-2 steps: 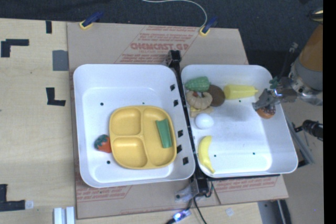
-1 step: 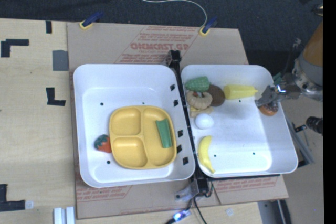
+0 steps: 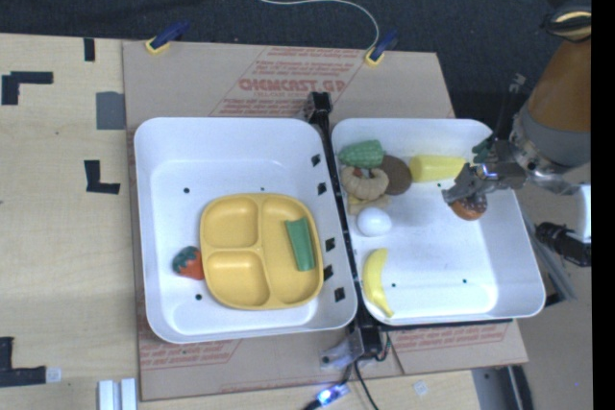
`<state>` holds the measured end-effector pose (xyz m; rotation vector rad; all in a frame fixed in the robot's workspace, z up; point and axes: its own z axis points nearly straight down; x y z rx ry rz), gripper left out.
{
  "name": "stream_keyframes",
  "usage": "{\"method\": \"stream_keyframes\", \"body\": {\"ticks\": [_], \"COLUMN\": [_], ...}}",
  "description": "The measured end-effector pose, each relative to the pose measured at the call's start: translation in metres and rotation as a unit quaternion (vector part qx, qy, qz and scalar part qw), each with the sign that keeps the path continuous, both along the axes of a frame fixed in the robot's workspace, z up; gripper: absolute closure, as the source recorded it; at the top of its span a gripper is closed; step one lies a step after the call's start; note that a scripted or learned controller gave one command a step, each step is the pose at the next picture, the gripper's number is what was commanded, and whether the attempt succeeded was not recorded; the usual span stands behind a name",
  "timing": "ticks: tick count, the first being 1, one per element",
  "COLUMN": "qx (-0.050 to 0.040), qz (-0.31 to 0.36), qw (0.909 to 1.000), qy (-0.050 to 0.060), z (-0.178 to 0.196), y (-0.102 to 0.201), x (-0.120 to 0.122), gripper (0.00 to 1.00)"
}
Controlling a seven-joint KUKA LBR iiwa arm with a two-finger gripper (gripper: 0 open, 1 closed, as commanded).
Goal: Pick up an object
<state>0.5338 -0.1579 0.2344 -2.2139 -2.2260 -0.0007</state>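
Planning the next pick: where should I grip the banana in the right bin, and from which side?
Grip the banana across its middle from straight above. It lies flat and curved, close to the right bin's left wall, so close the fingers across its narrow width, clear of that wall.

Under the tool sits a small orange-brown thing, its top covered by the tool and its kind too blurred to tell. Left of the tool, a brown lump is half hidden beneath a green piece. The arm is cut off at the right edge.
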Motion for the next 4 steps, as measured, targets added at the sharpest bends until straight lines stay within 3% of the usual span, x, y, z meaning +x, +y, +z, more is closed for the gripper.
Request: {"method": "stream_keyframes", "body": {"ticks": [1, 3, 4], "qx": [-0.0002, 0.0000, -0.0008], "qz": [-0.001, 0.001, -0.002], "qw": [1.0000, 1.0000, 1.0000], "qy": [0.001, 0.002, 0.001], "z": [-0.013, -0.013, -0.001], "y": [0.046, 0.167, 0.157], "x": [-0.016, -0.046, -0.050], "gripper": [1.00, 1.00, 1.00]}}
